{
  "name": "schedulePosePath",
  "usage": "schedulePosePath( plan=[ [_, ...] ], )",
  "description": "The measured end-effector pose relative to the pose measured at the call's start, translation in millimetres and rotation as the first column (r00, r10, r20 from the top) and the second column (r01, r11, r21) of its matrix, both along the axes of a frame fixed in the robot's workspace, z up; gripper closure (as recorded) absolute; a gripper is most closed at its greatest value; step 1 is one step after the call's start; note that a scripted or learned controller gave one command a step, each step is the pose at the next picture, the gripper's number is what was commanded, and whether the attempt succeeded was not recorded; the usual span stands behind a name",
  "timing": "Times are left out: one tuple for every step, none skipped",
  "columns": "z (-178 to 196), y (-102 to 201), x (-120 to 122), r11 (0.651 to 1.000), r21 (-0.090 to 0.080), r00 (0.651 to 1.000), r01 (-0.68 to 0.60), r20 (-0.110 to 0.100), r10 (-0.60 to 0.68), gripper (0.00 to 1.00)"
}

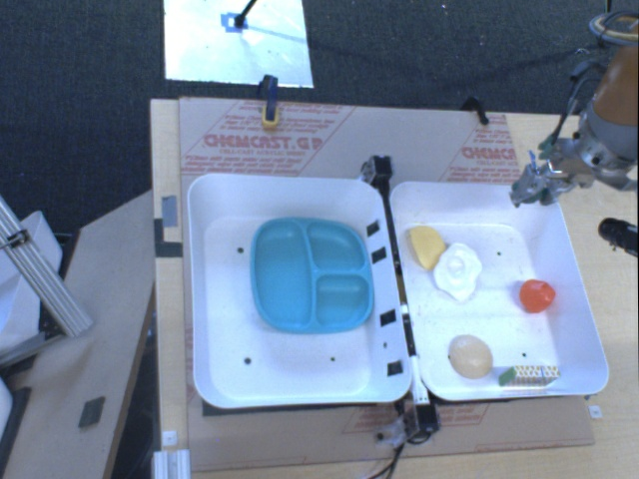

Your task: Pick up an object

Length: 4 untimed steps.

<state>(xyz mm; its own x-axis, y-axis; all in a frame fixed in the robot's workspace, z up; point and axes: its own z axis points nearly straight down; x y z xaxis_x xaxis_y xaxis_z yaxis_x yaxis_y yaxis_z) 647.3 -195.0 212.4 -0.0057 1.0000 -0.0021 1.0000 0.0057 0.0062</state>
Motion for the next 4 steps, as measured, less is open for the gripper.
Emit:
schedulePosePath(
  plan=[
    [-0.7,61.0,-13.9,1.000,0.003,1.000,-0.002,-0.006,0.002,1.00],
    [-6.9,119.2,-27.4,1.000,0.004,1.000,-0.003,-0.007,0.003,1.00],
    [1.4,163.9,-34.9,1.000,0.003,1.000,-0.002,-0.006,0.002,1.00],
    [14.1,214.1,-47.8,1.000,0.004,1.000,-0.004,-0.005,0.004,1.00]
  ],
)
